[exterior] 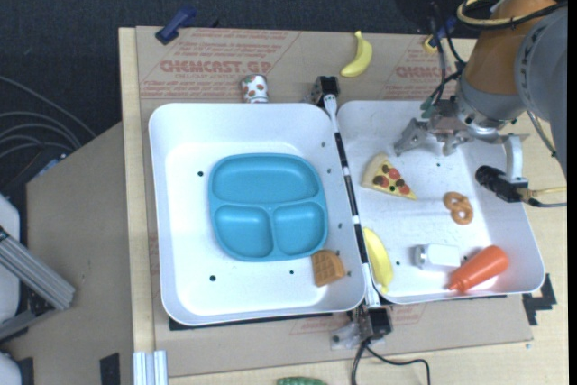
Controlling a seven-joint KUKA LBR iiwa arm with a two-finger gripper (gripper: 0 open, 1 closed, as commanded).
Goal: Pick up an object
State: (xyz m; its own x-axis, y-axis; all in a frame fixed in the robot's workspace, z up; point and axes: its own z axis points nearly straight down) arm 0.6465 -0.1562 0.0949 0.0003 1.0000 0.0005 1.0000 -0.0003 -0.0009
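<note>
My gripper [429, 140] hovers over the back of the right bin [523, 234], fingers spread open with nothing between them. Just in front of it and to the left lies a pizza slice [389, 178]. A pretzel [458, 208] sits further right. Along the bin's front are a yellow banana [377, 257] against the left wall, a small white block [439, 256] and an orange carrot [478, 269]. In the left bin [171, 194] a blue divided plate [267, 206] lies flat, with a brown waffle piece [327, 267] by its front right corner.
The grey arm with its orange band [500, 41] comes in from the upper right. On the bench behind the bins lie a second banana [357, 57], a small spotted object [255, 87] and a blue item [174, 25]. A black clip [325, 89] sits where the bins meet.
</note>
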